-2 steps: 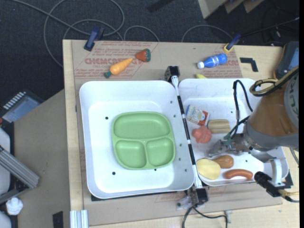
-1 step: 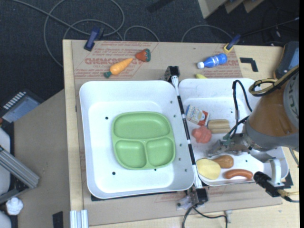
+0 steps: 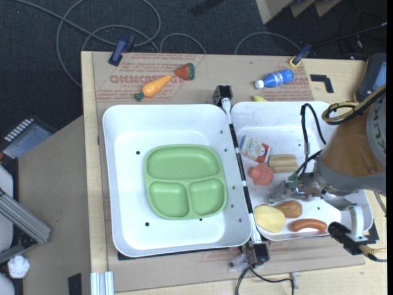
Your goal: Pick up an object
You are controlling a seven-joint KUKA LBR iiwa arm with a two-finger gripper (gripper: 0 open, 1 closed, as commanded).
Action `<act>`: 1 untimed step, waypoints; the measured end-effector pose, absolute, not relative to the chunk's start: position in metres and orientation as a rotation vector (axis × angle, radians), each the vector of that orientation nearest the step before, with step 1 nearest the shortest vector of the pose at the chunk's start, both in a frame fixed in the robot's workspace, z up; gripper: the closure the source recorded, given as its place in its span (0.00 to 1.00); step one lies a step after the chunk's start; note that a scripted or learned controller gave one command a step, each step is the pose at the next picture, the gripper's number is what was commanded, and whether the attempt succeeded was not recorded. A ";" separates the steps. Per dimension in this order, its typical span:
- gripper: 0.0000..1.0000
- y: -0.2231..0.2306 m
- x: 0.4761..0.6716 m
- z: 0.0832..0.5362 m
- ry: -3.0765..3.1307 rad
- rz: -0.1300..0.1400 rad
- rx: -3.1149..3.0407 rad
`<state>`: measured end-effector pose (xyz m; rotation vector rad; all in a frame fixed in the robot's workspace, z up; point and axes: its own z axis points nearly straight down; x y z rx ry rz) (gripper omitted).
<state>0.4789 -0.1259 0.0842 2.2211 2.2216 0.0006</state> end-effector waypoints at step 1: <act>0.00 -0.120 0.479 0.084 2.223 0.000 2.222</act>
